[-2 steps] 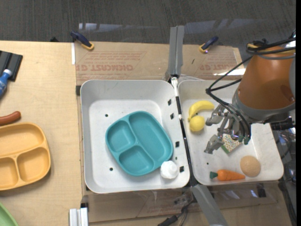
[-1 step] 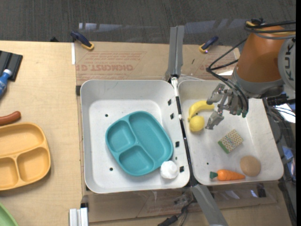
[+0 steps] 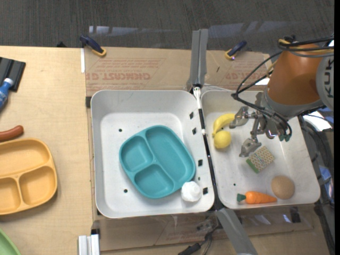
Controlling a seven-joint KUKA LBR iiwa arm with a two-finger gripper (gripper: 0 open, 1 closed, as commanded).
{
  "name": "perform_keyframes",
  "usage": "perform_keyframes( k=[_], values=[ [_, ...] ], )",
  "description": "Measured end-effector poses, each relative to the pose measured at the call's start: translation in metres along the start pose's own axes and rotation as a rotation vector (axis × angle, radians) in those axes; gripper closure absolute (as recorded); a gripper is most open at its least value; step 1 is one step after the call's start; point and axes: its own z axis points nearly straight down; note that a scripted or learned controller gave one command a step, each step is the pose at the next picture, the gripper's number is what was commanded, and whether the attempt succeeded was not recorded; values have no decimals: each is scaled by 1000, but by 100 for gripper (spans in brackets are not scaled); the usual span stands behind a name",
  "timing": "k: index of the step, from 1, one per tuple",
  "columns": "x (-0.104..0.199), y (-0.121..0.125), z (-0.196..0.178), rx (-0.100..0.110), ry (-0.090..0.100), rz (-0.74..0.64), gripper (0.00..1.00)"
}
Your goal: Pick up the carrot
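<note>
The small orange carrot with a green top (image 3: 256,197) lies along the near wall of the right white bin (image 3: 313,195), just left of a tan egg-shaped ball (image 3: 282,187); the two-finger gripper (image 3: 248,133) hangs well above the carrot, fingers spread apart and holding nothing, a checkered sponge block (image 3: 261,159) between them.

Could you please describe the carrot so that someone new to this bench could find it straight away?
Look in the right bin, along its near edge. The carrot lies there on its side, left of a tan egg and below a sponge. It is the only orange, tapered thing there, with a green end.
</note>
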Motion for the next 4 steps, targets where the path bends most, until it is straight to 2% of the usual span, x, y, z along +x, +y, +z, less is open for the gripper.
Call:
perform_keyframes(
  k=[1, 2, 3, 4],
  values=[
    [64, 9, 23, 0, 2, -181, 0],
    [57, -23, -49, 0, -3, -420, 0],
    [23, 39, -170, 0, -4, -153, 0],
    [22, 38, -179, 0, -8, -148, 100]
  ],
)
